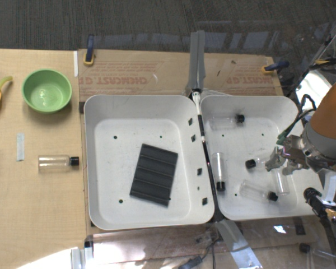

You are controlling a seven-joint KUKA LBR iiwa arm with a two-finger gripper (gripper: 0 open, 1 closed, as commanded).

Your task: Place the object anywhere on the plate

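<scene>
Basically nothing's placed yet: gripper is hovering over the right bin among clear vials, grip state can't tell, while the dark ridged plate is sitting bare in left bin.

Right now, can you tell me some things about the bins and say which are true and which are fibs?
1. The dark plate lies in the left bin. True.
2. The green bowl sits inside the right bin. False: it stands on the bench, left of both bins.
3. Clear vials with black caps lie in the right bin, one by its left wall. True.
4. A vial already lies on the plate. False: nothing is on it.
5. The gripper is over the right bin. True.
</scene>
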